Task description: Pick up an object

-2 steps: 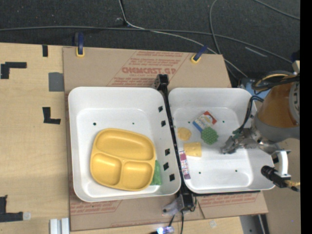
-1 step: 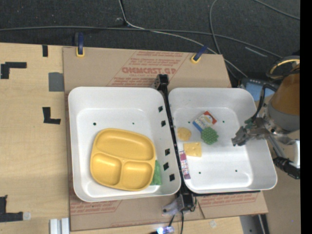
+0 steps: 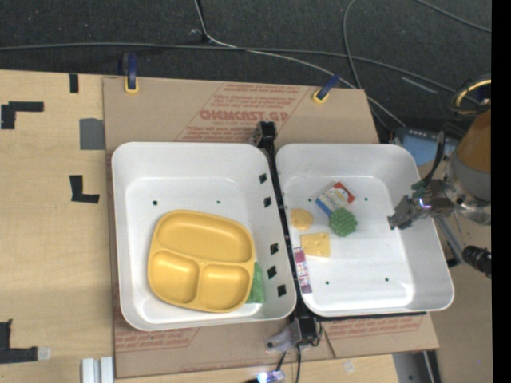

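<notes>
The hand (image 3: 406, 212) hovers at the right bin's (image 3: 367, 294) edge — nothing held.

Light wooden tabletop (image 3: 48, 238) carries a clamped cardboard sheet (image 3: 239, 110); dark carpeted floor (image 3: 263, 10) behind, crossed by black cables (image 3: 239, 46).

Robot arm (image 3: 477, 154): orange band, grey metal wrist, dark cable looped alongside, small dark gripper (image 3: 402, 216).

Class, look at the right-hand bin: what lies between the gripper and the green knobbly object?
In the camera view, only bare white bin floor lies between the gripper and the green knobbly object; the other small items sit on that object's far side.
</notes>
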### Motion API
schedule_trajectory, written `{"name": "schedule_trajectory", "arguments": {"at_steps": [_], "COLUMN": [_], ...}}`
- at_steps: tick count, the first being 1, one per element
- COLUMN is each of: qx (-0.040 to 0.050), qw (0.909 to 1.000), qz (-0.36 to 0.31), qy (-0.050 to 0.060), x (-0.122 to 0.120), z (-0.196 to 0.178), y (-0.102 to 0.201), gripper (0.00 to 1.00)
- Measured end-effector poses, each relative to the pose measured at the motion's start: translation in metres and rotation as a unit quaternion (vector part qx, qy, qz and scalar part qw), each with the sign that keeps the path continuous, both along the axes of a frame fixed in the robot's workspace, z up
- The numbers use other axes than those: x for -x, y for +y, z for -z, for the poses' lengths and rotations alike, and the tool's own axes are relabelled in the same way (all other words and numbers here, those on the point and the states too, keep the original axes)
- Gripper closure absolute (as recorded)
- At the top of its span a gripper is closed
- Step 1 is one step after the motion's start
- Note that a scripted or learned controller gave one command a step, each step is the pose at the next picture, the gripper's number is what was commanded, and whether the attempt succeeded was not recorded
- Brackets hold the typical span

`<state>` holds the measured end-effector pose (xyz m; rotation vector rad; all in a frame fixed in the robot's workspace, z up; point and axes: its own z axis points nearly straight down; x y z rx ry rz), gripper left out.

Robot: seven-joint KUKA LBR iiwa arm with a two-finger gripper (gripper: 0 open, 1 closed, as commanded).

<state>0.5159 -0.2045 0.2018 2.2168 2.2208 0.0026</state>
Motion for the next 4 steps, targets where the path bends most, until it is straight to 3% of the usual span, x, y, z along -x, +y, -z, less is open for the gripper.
{"name": "schedule_trajectory", "arguments": {"at_steps": [1,4], "qx": [0.0002,-0.0016], "qw": [1.0000,1.0000], "qz": [0.000,-0.003], "qy": [0.000,0.002], "x": [0.003,-0.027], "z": [-0.044,-0.038], "y": [-0.003,0.153], "gripper": [1.00,1.00]}}
